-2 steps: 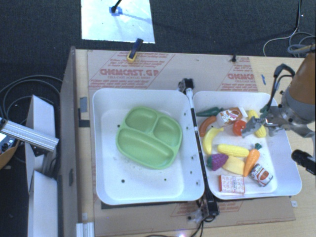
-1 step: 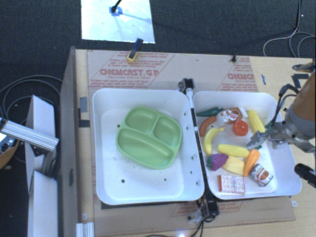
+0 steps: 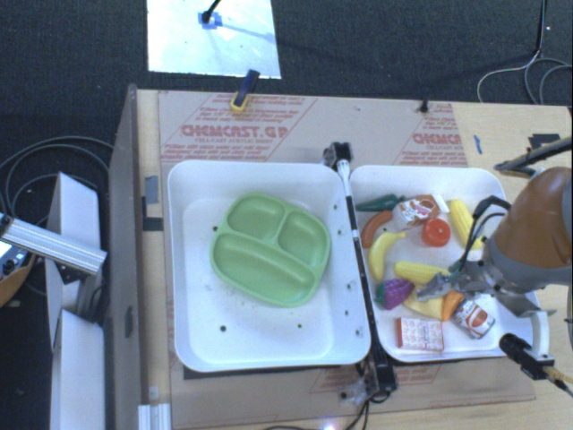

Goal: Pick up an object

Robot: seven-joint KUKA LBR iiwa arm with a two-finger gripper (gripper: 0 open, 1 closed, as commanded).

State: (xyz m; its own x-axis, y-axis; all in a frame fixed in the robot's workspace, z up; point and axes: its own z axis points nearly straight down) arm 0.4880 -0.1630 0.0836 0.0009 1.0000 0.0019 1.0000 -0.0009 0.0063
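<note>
The right bin (image 3: 491, 183) holds several toy foods. Among them are a banana (image 3: 383, 249), a corn cob (image 3: 460, 219), a red tomato (image 3: 437, 232), a purple piece (image 3: 395, 292), a yellow piece (image 3: 417, 271), a red and white can (image 3: 474, 317) and a small red-patterned box (image 3: 419, 333). My gripper (image 3: 441, 286) is low in this bin, reaching in from the right. It sits among the yellow piece, an orange piece (image 3: 450, 305) and the can. Nothing is visibly lifted.
The left bin (image 3: 206, 330) holds a green divided plate (image 3: 270, 249). A green pepper (image 3: 380, 202) and a white packet (image 3: 414, 211) lie at the back of the right bin. The bins meet along a black divider (image 3: 356, 249). The arm's orange band (image 3: 542, 213) hangs over the right bin's right edge.
</note>
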